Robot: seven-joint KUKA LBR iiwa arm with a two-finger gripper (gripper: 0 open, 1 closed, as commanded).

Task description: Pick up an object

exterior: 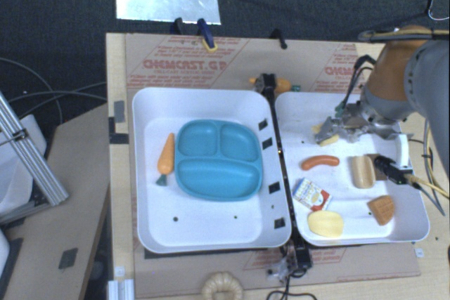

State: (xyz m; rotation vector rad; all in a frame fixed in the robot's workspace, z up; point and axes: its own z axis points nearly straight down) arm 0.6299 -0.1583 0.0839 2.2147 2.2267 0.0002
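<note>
You are watching the gripper (336, 124) hovering over a pale yellow piece (328, 138) (jaw state indiscernible), probably light and rigid; grip across its narrow width.

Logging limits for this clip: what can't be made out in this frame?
- Gripper, camera view: too small and blurred to tell its state, or whether it touches the yellowish piece beneath.
- Packet: print too small to read.
- Carrot: dark lower tip indistinct.
- Arm: cut off by the right edge.
</note>
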